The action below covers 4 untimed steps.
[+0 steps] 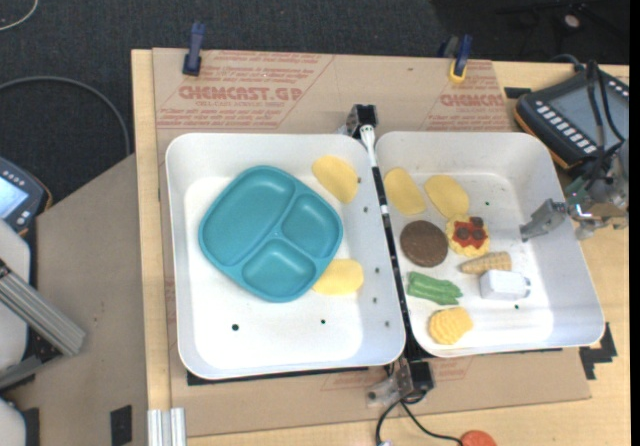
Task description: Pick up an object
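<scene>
Camera view: grey metal hand [540, 219] hangs over the right shallow white plastic bin [545, 159], at its right wall; whether clenched or released, cannot tell. Nothing seen in it. Likely targets crowd that bin's middle for easy reach: matte brown round patty [424, 243], glossy green pea pod [433, 287], ridged yellow corn cob [450, 325]. Left white bin [190, 174] carries a smooth teal compartment tray [271, 232].

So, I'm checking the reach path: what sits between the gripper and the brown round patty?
In the camera view, the pizza slice lies between the gripper and the brown patty; bare white bin floor fills the rest.
</scene>
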Each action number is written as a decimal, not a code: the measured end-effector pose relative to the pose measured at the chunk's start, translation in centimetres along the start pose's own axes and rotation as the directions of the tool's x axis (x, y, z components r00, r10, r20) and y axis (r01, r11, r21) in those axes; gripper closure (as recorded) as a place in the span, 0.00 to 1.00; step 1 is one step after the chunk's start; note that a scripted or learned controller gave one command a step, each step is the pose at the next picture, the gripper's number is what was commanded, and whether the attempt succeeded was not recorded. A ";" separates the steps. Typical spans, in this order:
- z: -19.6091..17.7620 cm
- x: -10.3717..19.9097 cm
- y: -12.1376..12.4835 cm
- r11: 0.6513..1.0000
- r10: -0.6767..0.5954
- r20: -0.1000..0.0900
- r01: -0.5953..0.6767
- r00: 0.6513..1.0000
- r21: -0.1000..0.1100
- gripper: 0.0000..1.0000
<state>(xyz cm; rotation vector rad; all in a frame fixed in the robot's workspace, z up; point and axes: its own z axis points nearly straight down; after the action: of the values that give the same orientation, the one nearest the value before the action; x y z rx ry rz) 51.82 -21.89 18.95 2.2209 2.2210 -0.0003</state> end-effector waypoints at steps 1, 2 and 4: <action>-1.1 0.0 0.1 1.000 -0.001 0.002 0.001 1.000 -0.003 1.00; -4.4 2.1 -2.7 1.000 -0.002 -0.001 0.002 1.000 -0.001 1.00; -4.7 12.9 -3.8 1.000 -0.006 -0.004 0.006 1.000 0.002 1.00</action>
<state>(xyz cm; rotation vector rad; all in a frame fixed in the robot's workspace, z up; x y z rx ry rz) 47.97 -8.97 23.67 2.2171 2.2314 0.0016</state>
